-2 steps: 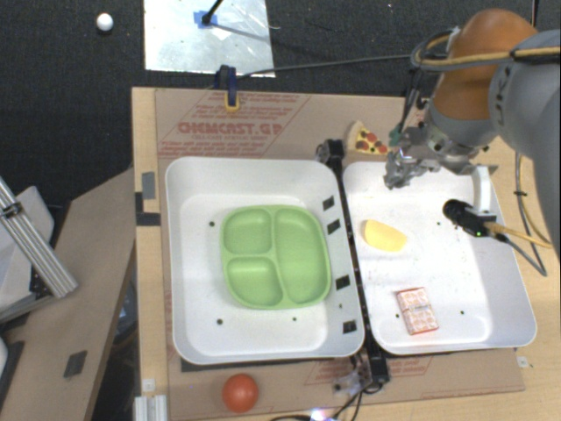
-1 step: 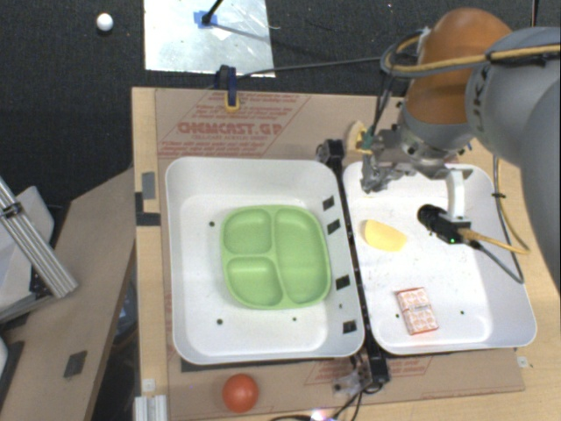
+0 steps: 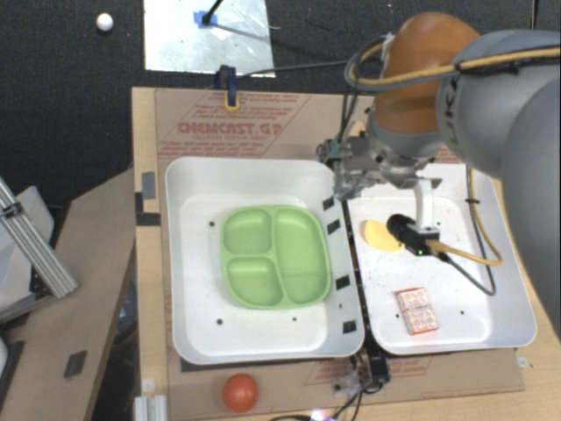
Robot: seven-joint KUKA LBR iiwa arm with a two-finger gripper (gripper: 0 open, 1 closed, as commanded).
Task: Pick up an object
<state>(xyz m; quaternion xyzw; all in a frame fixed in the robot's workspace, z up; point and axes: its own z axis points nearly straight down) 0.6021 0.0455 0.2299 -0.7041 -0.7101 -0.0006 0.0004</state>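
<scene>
Camera view looks down on the gripper (image 3: 349,181), which hangs just past the upper right corner of the green divided plate (image 3: 275,256), over the seam where the left bin (image 3: 195,202) that holds the plate meets the right bin (image 3: 519,321). Whether the fingers are open or closed I cannot tell, because the wrist hides them from above, and nothing can be seen held between them. Three things could be picked: the plate itself, a flat yellow piece (image 3: 376,234) to the right of the plate across the seam, and a small pink patterned box (image 3: 415,310) further right of the plate and nearer the camera. The step looks like the approach, with no object chosen or touched yet. The yellow piece lies nearest the gripper, so it is the likeliest target. The next move would be a short shift away from the plate, a straight descent, and a close on a thin, low shape that may slide. The box would offer firmer sides.
</scene>
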